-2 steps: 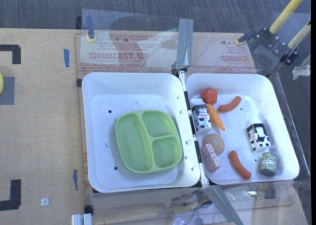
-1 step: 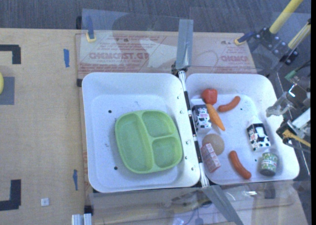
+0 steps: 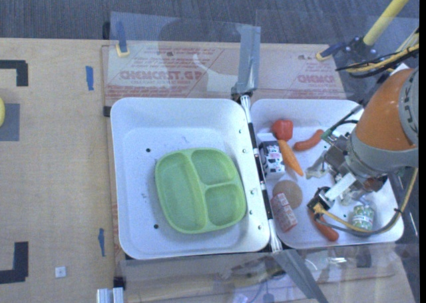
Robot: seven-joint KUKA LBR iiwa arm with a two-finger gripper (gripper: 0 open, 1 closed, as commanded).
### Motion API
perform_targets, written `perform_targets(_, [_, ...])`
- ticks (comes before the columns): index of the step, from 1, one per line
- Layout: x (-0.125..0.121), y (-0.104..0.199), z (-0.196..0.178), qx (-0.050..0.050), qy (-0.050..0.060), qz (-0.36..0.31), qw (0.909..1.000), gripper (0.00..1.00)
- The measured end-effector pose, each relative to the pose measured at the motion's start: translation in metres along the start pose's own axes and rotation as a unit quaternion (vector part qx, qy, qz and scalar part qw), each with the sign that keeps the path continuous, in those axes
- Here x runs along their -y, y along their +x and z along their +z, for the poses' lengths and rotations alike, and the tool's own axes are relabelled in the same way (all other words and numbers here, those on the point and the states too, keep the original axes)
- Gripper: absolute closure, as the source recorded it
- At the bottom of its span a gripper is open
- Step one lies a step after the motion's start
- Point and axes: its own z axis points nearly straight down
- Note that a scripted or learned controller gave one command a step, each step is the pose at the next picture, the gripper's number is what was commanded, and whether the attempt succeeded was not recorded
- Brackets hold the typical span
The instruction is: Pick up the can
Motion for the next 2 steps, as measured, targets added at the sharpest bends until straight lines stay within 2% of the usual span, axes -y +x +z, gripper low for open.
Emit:
perform_targets(1, [-0.068, 0.011, 0.055, -0.005, 0.000, 0.023, 0.9997, 0.00])
perform_targets(2, [-0.044, -0.028, 0.012, 0.000, 0.000, -0.050, 0.9988, 0.00])
